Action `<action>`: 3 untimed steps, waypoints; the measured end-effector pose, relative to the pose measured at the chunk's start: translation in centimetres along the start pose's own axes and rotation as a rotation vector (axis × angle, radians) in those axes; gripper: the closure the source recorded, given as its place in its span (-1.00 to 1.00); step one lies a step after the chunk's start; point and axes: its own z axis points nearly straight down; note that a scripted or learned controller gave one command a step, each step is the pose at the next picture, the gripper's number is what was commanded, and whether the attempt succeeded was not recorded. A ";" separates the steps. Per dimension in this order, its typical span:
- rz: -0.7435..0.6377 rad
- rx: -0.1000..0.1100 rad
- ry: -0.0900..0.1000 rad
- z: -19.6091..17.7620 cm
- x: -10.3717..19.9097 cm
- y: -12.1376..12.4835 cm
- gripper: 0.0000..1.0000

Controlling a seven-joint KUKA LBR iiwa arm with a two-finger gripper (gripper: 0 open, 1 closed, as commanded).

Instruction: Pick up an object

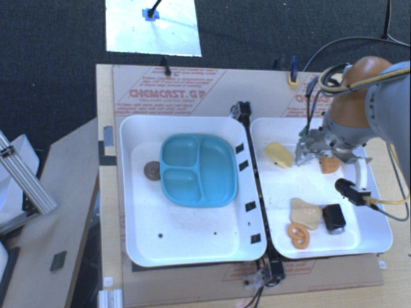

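You had the grey arm [385,101] reaching in over the right bin [379,236], its orange band sitting high above the wrist. The left bin [128,191] lay well off to the gripper's left, past the black divider [252,191] between the two bins. In it sat the blue divided plate [196,170], with a small brownish round piece [152,170] touching its far edge.

Your gripper [309,153] hung low over the back part of the right bin. Whether its fingers were parted or closed, I cannot tell; nothing could be seen between them.

The nearest pieces flanked it: a yellow lump [279,155] just to its left and a small orange piece [330,165] just to its right, both lying on the bin floor. Nearer the front of the bin than the gripper, you had a pale beige lump [306,212], a black block [333,217] beside that lump, and an orange pretzel-shaped ring [298,235] touching the beige lump's front edge.
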 end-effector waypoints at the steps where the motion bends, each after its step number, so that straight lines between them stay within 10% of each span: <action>1: -0.004 -0.002 0.001 -5.0 0.9 -0.1 1.00; 3: -0.008 0.003 0.003 -11.0 5.1 -0.9 1.00</action>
